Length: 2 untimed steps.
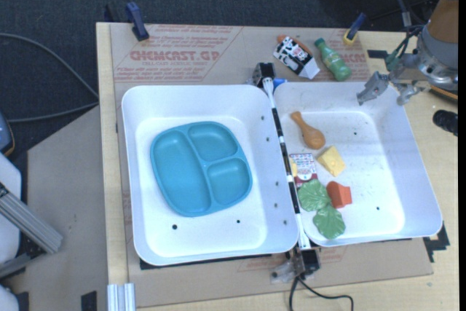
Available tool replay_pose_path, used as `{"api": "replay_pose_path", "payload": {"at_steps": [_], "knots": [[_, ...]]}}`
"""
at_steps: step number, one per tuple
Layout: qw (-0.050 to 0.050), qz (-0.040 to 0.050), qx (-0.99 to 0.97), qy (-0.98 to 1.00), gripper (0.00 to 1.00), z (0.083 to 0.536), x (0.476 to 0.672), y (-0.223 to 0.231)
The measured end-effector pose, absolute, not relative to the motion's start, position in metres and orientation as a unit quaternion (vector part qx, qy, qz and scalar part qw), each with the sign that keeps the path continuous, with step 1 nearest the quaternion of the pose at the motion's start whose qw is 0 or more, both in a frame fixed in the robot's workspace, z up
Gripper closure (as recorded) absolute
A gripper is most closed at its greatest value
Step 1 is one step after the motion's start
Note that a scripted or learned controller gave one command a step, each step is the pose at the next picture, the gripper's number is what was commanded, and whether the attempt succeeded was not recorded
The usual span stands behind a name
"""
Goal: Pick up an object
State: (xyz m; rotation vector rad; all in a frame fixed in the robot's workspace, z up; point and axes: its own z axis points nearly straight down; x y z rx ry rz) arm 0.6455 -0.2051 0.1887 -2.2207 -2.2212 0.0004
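My gripper [386, 89] hangs over the far right corner of the right bin [408, 156], open, with nothing between its fingers. Toy food lies in that bin's left half: a brown drumstick [309, 131], a yellow cheese wedge [331, 161], a small printed packet [303, 165], a red block [339, 194] and two green leafy pieces [313, 195] [329, 223]. The drumstick is the nearest of them to the gripper, about a hand's width to its lower left.
The left bin [145, 113] holds a blue divided plate [202, 167]. Behind the bins on the board lie a black-and-white carton [295, 56] and a green bottle [333, 60]. Blue clamps [136, 20] [354, 27] grip the board's far edge.
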Motion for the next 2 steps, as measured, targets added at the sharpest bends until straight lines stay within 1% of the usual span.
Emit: {"api": "replay_pose_path", "payload": {"at_steps": [1,2], "knots": [[0.002,0.0005,-0.706,-0.708,0.0,0.084,0.666,-0.15],[0.001,0.0001,-0.707,-0.708,0.0,0.085,0.629,-0.093]]}}
